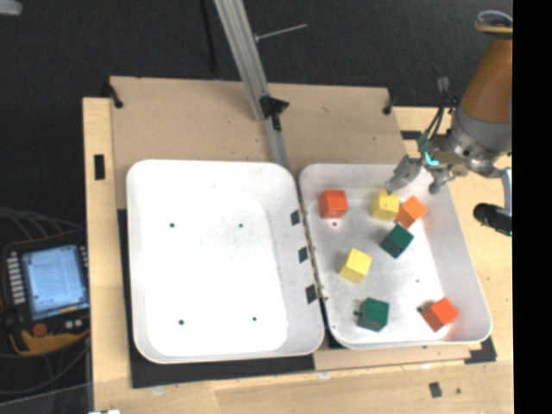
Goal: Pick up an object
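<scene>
My gripper (pixel 420 179) hangs over the far right part of the right bin (pixel 461 257), its two fingers spread open with nothing between them. Just below it lie a yellow block (pixel 385 205) and an orange block (pixel 413 210), with a dark green block (pixel 397 241) right under them. An orange-red block (pixel 333 203) sits at the bin's far left. Another yellow block (pixel 354 265) lies mid-bin. A green block (pixel 373 314) and an orange block (pixel 439 313) rest near the front edge.
The left bin (pixel 211 257) is a plain white tray beside the right one. A slanted metal pole (pixel 250 59) rises behind the bins. A handheld screen unit (pixel 47 287) lies off the bench at the left.
</scene>
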Robot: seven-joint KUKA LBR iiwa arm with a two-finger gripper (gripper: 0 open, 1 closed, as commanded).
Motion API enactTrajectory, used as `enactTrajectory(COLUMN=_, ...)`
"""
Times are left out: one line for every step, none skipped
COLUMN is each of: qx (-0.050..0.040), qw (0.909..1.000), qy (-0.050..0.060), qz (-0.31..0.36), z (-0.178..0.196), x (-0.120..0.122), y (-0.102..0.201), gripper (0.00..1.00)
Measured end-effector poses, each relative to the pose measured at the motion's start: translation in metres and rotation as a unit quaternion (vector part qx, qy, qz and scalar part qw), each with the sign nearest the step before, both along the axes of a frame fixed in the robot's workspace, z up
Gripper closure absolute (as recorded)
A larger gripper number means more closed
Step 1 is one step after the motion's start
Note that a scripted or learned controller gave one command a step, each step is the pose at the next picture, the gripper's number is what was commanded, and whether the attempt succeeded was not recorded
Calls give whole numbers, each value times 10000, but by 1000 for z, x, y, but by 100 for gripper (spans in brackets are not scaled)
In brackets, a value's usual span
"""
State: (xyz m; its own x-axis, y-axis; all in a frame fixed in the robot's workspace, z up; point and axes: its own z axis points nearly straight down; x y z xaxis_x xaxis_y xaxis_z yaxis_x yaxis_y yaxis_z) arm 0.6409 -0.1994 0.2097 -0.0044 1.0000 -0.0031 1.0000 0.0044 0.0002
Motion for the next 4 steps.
enactTrajectory(qx=5, qw=10000, qy=14, qz=6, z=-42, x=4, y=-2, gripper=0)
enactTrajectory(qx=-51, qw=10000, qy=-76, qz=-22, z=-87, x=-2, y=-9, gripper=0)
enactTrajectory(qx=-40, qw=9999, qy=-116, qz=-17, z=-83, x=2, y=-9, gripper=0)
enactTrajectory(qx=-33, qw=9999, qy=-137, qz=-3, z=-72, x=4, y=-8, gripper=100)
